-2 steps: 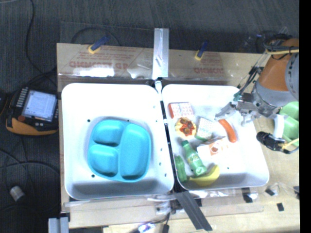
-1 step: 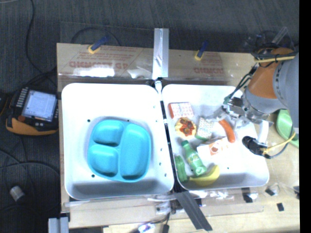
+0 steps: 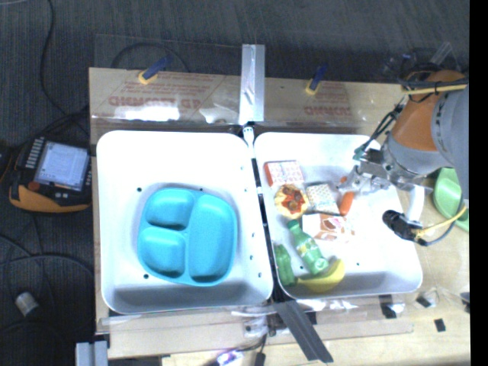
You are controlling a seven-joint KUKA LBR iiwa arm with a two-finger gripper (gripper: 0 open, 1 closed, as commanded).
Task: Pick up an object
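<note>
Arm is reaching in from the right, gripper (image 3: 364,175) hovering over the right bin (image 3: 381,277) just beside the orange carrot (image 3: 346,202). Can't tell jaw state. Approach step, nothing being held. Next: centre on the carrot, descend, close.

The floor (image 3: 229,14) is dark grey carpet with a fine ribbed weave, evenly lit. Thin cables (image 3: 46,10) snake across it at the upper left. The bench (image 3: 183,97) is light wood — clear plastic sheeting (image 3: 164,97) covers its far strip, held by two blue-and-yellow clamps (image 3: 152,70). A metal bar (image 3: 252,82) stands upright at the middle. On the floor to the left lies a handheld control pad (image 3: 57,170) with a lit screen.
</note>
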